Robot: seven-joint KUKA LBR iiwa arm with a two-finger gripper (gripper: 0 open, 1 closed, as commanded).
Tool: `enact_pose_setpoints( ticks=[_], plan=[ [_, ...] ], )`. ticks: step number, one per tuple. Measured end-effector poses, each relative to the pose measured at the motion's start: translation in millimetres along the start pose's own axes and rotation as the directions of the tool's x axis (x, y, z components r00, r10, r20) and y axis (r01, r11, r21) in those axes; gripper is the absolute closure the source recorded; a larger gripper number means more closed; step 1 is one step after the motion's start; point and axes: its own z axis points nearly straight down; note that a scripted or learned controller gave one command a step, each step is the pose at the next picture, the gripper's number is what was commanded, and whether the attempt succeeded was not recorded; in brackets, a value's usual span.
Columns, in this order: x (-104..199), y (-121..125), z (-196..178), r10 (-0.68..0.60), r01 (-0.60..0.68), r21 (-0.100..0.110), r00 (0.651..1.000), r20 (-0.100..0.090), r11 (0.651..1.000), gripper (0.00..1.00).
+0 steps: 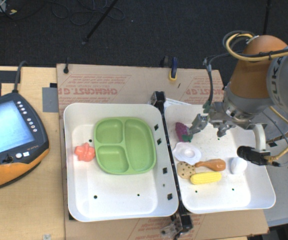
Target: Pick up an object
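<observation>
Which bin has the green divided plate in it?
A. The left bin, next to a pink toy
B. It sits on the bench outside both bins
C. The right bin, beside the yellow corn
A: the green divided plate lies in the left bin, with the pink toy beside its left edge; the yellow corn is in the right bin.

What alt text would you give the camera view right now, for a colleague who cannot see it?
The gripper hangs above the right bin, near a purple toy, with a fried egg, cookie, drumstick and corn cob below. The left bin holds a green divided plate and a pink toy.
</observation>
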Motion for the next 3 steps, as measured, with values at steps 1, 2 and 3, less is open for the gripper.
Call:
enact_pose_setpoints(
  ticks=[1,2,3],
  plan=[
    [0,2,-8,-0.002,0.002,-0.014,1.000,0.001,1.000,0.00],
    [-4,4,54,-0.002,0.002,-0.010,1.000,0.001,1.000,0.00],
    [-6,6,118,-0.002,0.002,-0.009,1.000,0.001,1.000,0.00]
  ],
)
